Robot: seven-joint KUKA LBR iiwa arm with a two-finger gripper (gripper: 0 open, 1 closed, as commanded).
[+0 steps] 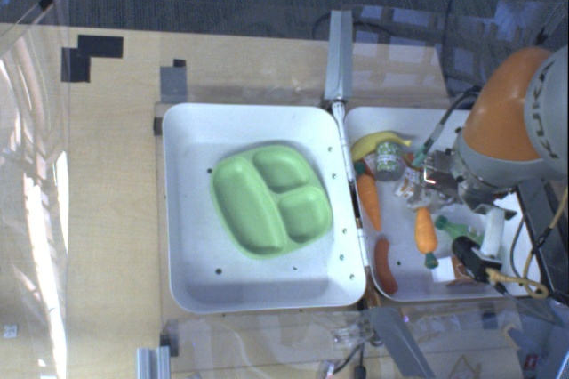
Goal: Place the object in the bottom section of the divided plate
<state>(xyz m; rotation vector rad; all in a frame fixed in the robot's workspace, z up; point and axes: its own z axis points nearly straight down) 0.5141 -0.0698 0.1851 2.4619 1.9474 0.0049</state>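
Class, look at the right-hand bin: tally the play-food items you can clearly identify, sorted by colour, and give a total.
Orange: 2, carrot by the divider and carrot with green tip
Yellow: 1, banana
Red-brown: 1, sausage
Total: 4. Small items under the end effector are too unclear to count.

Left bin [191, 279]: green divided plate [271, 199] central, sections bare, open floor all round. Right bin [400, 286]: crowded with banana [380, 141], carrots [368, 201], sausage [384, 264]; arm [511, 124] overhangs it.
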